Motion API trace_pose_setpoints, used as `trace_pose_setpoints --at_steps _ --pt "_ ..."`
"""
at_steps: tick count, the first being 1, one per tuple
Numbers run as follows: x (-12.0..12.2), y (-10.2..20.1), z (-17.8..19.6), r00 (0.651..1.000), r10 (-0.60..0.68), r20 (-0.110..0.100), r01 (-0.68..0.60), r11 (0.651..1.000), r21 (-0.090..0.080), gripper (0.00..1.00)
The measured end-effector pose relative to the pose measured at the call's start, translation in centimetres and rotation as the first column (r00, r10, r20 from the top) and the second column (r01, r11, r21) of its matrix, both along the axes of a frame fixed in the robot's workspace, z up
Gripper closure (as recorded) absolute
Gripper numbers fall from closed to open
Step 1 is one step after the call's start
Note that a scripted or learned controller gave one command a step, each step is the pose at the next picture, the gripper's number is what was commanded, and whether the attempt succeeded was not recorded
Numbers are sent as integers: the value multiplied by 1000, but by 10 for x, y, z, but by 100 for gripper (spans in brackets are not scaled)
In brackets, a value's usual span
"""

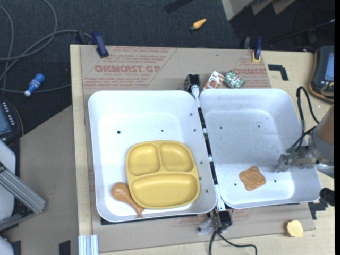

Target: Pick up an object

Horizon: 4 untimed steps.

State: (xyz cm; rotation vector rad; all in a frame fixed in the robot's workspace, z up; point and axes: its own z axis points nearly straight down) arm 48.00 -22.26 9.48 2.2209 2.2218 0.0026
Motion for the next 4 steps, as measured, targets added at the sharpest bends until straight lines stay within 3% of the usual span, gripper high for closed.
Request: trace_pose_setpoints --at_steps 1,2,3,4 --pt "2 72 100 1000 8 9 -8 1000 -2 100" --pt "0 68 95 1000 0 0 0 1000 -1 0" --pt "-1 97 -15 1000 1 -4 -1 1000 0 0" --pt "52 33 50 1000 -2 9 2 1000 -8 0"
